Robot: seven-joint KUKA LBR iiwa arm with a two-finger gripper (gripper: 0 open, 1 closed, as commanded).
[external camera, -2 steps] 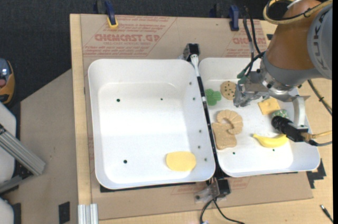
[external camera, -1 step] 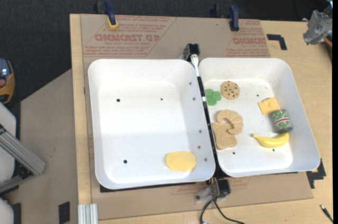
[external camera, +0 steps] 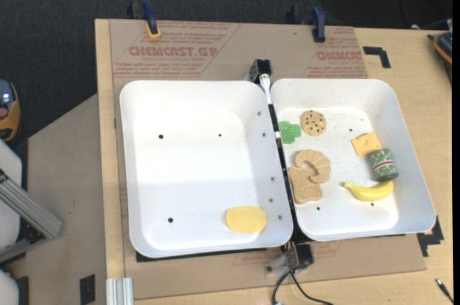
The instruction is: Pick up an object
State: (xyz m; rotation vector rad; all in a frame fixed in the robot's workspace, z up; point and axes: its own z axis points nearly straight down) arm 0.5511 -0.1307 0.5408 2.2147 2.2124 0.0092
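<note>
Where the two bins meet, toy food lies scattered.
Left bin (external camera: 144, 109): yellow disc (external camera: 246, 219). Right bin (external camera: 402, 152): cookie (external camera: 313, 123), banana (external camera: 369, 190), can (external camera: 383, 164).

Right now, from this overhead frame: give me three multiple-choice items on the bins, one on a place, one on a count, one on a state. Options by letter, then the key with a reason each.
1. Where does the yellow oval lie?
A. left bin, near corner
B. right bin, far corner
C. on the bench outside the bins

2. How many things lie in the right bin?
A. three
B. seven
C. ten

3. How does the banana lie?
A. stood on end against the wall
B. flat on the bin floor
C. hanging over the rim

Key:
1 A: it sits alone at the lower right of the left bin.
2 B: the clover, cookie, cheese, can, banana, pretzel and toast make seven.
3 B: its whole curve rests on the white floor, below the can.
</note>
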